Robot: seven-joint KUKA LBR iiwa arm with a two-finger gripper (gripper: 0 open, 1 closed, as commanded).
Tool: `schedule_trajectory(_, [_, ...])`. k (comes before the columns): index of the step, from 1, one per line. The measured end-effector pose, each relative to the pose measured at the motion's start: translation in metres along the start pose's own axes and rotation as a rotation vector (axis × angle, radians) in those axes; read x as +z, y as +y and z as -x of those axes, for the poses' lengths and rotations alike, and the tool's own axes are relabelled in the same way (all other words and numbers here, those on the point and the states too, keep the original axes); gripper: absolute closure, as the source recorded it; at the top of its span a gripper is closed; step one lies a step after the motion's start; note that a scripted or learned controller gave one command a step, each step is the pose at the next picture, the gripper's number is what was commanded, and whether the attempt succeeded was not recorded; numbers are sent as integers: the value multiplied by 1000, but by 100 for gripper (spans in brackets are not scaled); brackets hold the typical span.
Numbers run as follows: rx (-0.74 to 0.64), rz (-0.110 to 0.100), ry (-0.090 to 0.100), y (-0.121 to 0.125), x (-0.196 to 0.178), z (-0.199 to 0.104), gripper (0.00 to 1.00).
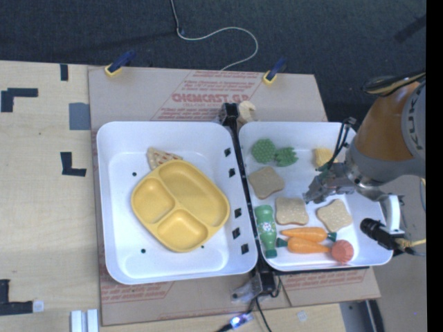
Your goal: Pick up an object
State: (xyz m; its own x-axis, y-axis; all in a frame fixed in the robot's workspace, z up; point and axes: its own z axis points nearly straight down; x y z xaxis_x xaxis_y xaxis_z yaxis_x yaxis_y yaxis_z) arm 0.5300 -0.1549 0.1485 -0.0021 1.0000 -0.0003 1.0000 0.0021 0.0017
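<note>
Camera view looks down on 2 white bins side by side. The left bin (111, 206) bears a yellow divided tray (180, 205) with a waffle-like piece (160, 158) tucked at its upper edge. The right bin (304, 126) carries the toy food: a green broccoli (273, 152), a yellow piece (321, 157) near the far wall, 3 bread slices (266, 182) (291, 211) (335, 215), a green bottle-like item (265, 227), 2 carrots (304, 240) and a red fruit (342, 252).

The gripper (322, 188) hangs low inside the right bin, between the yellow piece and the right-hand bread slice, with the middle slice just beside it. Whether it is spread or pressed together cannot be told; its dark tip is too small and shaded. Nothing is seen pinched in it, so the pick looks not yet made.

The main risk is crowding. The slices lie flat and thin, so a descent could slide over one or push it against its neighbour rather than grip it. A tip landing in the bare gap between the slices would close on nothing. A cable (340, 144) hanging by the wrist could drag across the yellow piece.
</note>
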Motion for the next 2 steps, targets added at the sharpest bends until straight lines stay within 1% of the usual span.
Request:
schedule_trajectory(1, [0,1,0,3,-43,-4,100])
schedule_trajectory(2, [0,0,0,3,-78,-4,100])
